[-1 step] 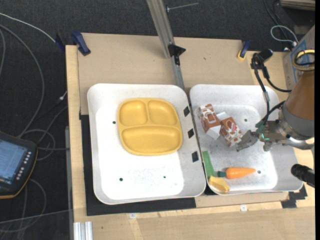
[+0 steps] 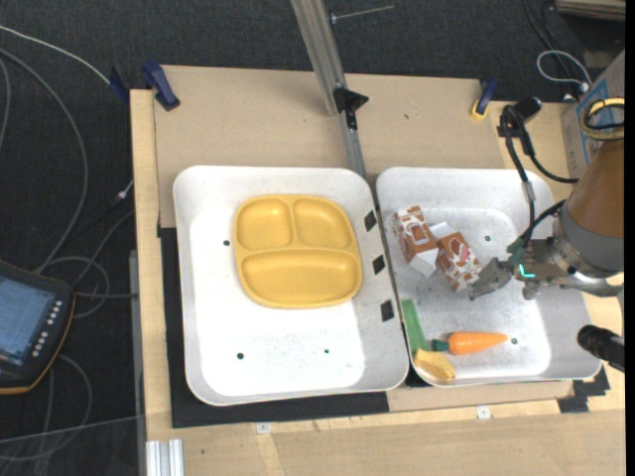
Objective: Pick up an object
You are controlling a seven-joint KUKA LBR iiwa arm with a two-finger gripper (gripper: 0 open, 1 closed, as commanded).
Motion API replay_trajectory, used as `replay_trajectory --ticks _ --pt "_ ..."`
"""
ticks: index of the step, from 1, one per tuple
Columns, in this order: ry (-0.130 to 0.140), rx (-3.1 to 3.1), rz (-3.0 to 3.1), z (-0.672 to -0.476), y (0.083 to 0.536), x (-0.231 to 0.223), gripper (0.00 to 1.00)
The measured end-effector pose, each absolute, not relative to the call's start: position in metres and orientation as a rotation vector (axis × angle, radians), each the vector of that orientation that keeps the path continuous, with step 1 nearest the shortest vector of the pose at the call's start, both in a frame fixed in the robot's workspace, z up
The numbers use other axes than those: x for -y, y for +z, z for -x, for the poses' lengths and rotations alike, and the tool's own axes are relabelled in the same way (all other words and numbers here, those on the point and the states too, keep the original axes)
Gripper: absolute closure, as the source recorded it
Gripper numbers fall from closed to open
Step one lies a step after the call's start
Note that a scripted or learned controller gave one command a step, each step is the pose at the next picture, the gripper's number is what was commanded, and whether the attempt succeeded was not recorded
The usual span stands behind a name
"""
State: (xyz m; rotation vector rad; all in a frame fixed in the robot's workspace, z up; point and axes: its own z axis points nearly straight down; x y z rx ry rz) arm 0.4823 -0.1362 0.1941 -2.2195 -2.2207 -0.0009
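low in the right bin (image 2: 466, 181), the jaws sit just beside a small carton (image 2: 457, 259); whether they grip cannot be told.

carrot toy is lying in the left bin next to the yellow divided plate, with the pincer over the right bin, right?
Not quite. The carrot toy lies in the right bin, near its front edge, not in the left bin beside the yellow divided plate. The pincer is indeed over the right bin. The camera view shows this.
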Motion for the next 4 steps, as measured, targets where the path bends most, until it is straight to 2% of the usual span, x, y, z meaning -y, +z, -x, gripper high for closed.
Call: replay_trajectory --ticks 2,3,4 --pt "0.004 2.216 2.216 -0.477 0.09 0.142 0.0" --pt "-0.003 2.221 2.22 -0.479 0.103 0.142 1.0" --pt "-0.004 2.226 2.224 -0.484 0.151 0.15 1.0"
